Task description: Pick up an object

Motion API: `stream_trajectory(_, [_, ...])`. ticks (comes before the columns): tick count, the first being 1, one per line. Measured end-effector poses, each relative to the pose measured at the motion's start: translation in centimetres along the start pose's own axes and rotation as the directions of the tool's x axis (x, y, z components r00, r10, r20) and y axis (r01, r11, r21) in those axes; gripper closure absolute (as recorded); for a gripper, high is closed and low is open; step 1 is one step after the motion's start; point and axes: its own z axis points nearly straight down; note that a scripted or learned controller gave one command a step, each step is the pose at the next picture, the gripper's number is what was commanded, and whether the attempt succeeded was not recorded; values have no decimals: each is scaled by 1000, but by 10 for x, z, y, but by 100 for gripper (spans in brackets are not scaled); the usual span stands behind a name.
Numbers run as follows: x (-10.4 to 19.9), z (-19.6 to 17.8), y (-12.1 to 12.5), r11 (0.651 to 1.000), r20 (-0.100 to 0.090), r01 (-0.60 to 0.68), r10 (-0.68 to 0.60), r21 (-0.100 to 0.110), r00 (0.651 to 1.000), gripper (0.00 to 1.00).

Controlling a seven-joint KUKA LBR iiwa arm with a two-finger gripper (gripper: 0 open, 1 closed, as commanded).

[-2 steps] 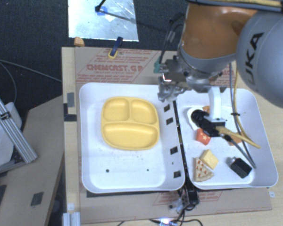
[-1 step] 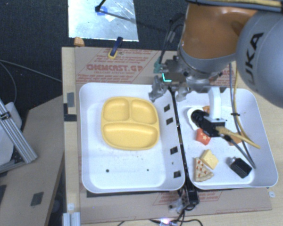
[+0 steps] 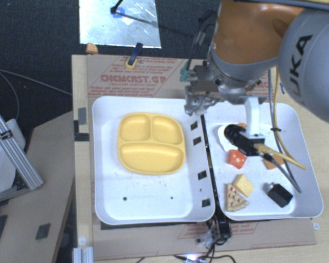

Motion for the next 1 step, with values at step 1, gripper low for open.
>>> stream_trajectory(1, [0, -11, 1, 1000, 0, 6, -6, -2, 1000, 100])
